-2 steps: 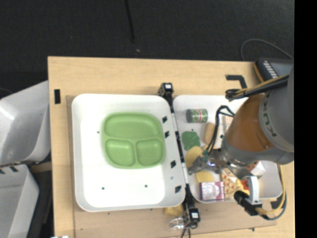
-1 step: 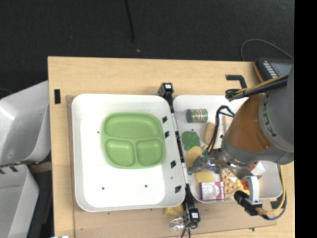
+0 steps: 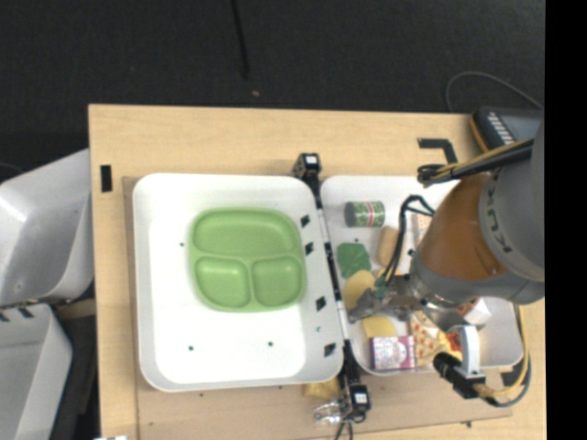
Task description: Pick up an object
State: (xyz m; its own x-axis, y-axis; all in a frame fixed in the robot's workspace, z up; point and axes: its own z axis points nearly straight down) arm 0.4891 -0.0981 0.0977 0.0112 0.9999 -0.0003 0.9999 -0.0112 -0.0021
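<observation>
Green divided plate [image 3: 247, 257] in white bin [image 3: 160, 337]; orange-banded grey arm [image 3: 486, 236].

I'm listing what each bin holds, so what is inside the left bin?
The left bin holds one green divided plate lying flat near its middle, with white floor around it. Whatever lies under the plate is covered.

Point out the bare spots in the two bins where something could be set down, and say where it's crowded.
Left bin: bare floor rings the green divided plate, widest along the near edge and left wall. Right bin: crowded. The can, green item and pink packet cluster around the gripper; only the far strip behind the can looks free.
</observation>
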